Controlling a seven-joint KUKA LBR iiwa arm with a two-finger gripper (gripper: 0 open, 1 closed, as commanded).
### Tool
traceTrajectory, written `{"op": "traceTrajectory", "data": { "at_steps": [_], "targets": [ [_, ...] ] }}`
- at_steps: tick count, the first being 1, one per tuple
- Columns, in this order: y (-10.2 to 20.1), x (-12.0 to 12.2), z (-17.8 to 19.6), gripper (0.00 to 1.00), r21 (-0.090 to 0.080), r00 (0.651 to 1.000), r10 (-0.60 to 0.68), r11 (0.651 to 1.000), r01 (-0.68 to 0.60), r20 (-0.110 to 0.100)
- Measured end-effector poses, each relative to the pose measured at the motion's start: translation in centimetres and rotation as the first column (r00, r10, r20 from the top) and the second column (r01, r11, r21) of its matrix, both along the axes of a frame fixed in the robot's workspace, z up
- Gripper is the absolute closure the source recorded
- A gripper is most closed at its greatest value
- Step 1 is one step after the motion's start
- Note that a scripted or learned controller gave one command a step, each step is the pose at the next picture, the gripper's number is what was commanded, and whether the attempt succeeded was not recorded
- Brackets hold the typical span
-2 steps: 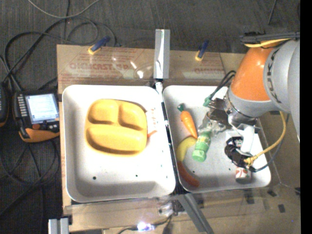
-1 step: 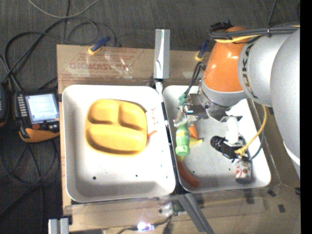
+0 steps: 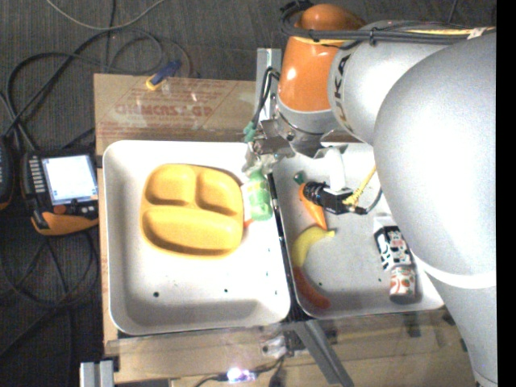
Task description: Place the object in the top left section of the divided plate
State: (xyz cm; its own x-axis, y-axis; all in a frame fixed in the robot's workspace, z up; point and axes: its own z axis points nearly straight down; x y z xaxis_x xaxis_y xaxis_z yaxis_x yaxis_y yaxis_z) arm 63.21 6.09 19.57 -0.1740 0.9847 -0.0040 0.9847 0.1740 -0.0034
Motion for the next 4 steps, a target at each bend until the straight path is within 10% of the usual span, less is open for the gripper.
{"op": "traceTrajectory", "data": {
  "at_steps": [1,3,4],
  "targets": [
    [-3.7,-4.1,-1.3,1.00,0.001,1.000,0.008,1.000,-0.008,-0.001],
    [10.4,3.6,4.3,1.00,0.001,0.993,0.119,0.993,-0.119,0.000],
    [8.5,3.6,6.4,1.00,0.001,0.996,0.084,0.996,-0.084,0.002]
  ]
}}
